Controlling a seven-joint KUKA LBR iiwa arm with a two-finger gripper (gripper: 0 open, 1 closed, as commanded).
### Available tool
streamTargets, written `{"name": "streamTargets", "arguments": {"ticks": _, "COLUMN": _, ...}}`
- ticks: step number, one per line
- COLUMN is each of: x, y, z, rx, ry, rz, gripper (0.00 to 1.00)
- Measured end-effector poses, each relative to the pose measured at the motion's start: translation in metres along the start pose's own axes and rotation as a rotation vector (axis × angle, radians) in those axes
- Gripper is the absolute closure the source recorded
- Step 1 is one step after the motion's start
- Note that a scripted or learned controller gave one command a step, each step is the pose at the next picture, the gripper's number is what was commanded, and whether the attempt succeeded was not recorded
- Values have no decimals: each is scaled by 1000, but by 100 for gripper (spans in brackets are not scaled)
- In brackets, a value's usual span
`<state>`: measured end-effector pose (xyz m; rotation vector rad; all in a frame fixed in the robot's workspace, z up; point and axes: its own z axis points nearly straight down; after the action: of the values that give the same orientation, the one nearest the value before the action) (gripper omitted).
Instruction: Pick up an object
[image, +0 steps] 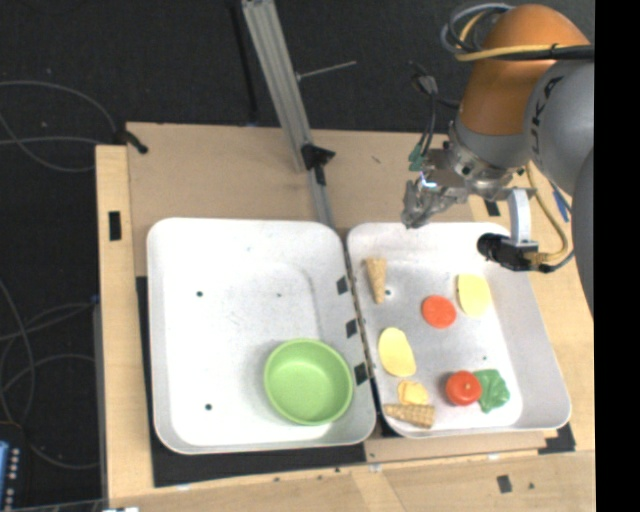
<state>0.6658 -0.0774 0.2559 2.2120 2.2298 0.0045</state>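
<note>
My gripper (418, 212) hangs over the far edge of the right bin (530, 330), above its back left part, with nothing between its fingers. Below it in that bin lie a tan cone (376, 278), an orange-red disc (438, 311), a pale yellow piece (473, 294), a yellow oval piece (396, 352), a red tomato with a green leaf (464, 387) and a waffle-like piece (412, 408). A green bowl (308, 381) sits in the left bin (200, 300) near its front right corner.
A slanted metal pole (290, 110) rises from behind the seam between the two bins. Cables trail from the arm's wrist at the right, near a black fitting (505, 250) over the right bin's far rim.
</note>
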Motion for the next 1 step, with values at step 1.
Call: {"name": "streamTargets", "arguments": {"ticks": 1, "x": 48, "y": -2, "z": 10, "rx": 3, "ry": -1, "rz": 2, "gripper": 100}}
